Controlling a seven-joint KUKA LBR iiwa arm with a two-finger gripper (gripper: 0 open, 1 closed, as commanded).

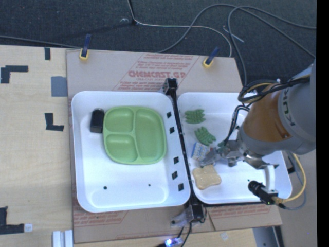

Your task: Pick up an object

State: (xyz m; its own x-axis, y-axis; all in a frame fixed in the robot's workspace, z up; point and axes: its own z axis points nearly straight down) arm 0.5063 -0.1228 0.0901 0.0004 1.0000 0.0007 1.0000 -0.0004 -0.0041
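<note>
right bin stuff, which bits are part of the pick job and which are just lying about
In the job:
gripper
blue-and-white packet
tan slice of toast
two green leafy toys

Lying about:
green divided plate
black block
yellow clamps

Arm: enters from the right, grey link bent down over the scene.
Wrist band: orange, broad, facing the camera, cables looped above it.
End effector: low, pointing left from the wrist; metal parts blurred.
Tilt: wrist angled downward and to the left.
</note>
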